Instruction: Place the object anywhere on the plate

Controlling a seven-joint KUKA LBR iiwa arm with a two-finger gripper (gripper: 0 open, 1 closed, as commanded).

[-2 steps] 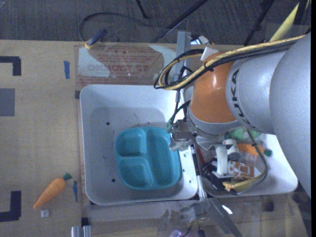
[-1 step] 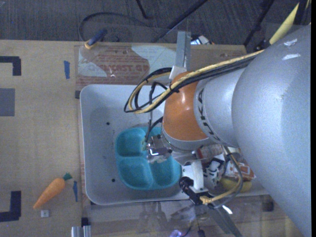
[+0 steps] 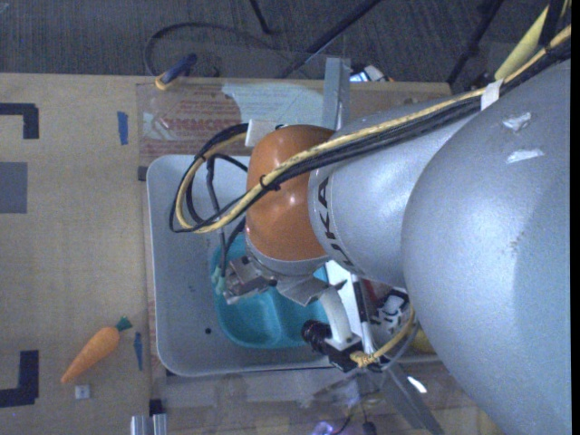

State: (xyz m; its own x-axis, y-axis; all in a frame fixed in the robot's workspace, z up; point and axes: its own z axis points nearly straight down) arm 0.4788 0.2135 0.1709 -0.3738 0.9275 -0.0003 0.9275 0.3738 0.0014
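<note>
Arm (image 3: 435, 216) looms large from your right, orange band (image 3: 281, 198) over white bin (image 3: 177, 270). Teal plate (image 3: 258, 320) lies in that bin, partly hidden under wrist. Gripper (image 3: 240, 279) sits above plate; clenched or released, you cannot tell. Carrot (image 3: 91, 353) lies outside bin on bench (image 3: 72, 243), well left of gripper, long axis diagonal, green top pointing upper right.

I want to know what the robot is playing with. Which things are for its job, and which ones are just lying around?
For the job:
- blue plate in the white bin
- the arm's wrist, hanging right over the plate

Just lying around:
- toy carrot on the bench, outside the bin
- blue tape strip on the bench

I can't tell what object it is meant to place.
</note>
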